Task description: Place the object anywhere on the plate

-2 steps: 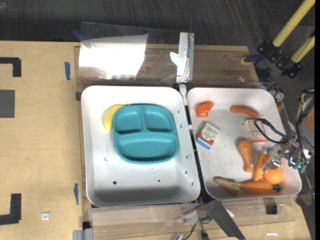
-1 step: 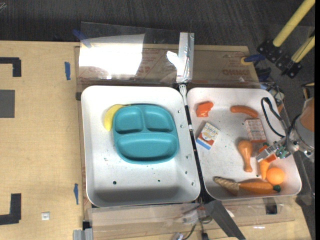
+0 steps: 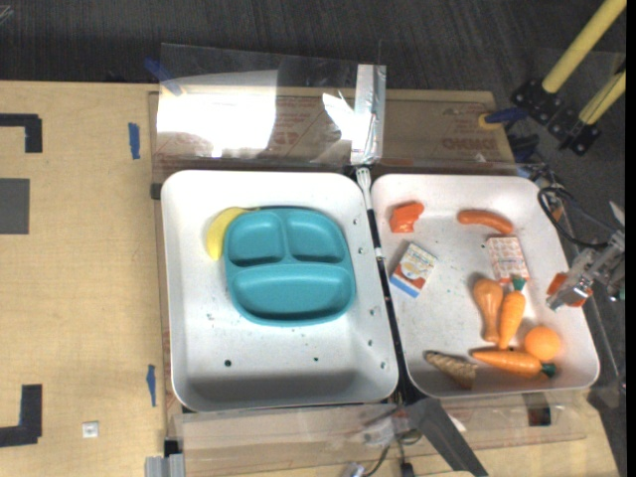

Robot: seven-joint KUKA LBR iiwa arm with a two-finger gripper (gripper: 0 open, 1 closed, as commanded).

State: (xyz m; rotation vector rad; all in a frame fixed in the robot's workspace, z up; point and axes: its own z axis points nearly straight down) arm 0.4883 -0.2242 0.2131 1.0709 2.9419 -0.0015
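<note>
On my bench, in the right bin (image 3: pixel 452 192), a carrot (image 3: pixel 511 314) lies just left of the gripper (image 3: pixel 579 284). The plate (image 3: pixel 289 266) sits farther left. I cannot tell the gripper's state.

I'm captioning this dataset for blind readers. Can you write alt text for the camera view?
Seen from above, two white bins sit side by side: the left bin holds a teal divided plate partly covering a yellow object, and the right bin holds scattered toy food, including carrots, a sausage and small cartons.

plate (image 3: pixel 289 266) top open | yellow item (image 3: pixel 217 231) touching left rim | right bin (image 3: pixel 447 192) crowded
</note>
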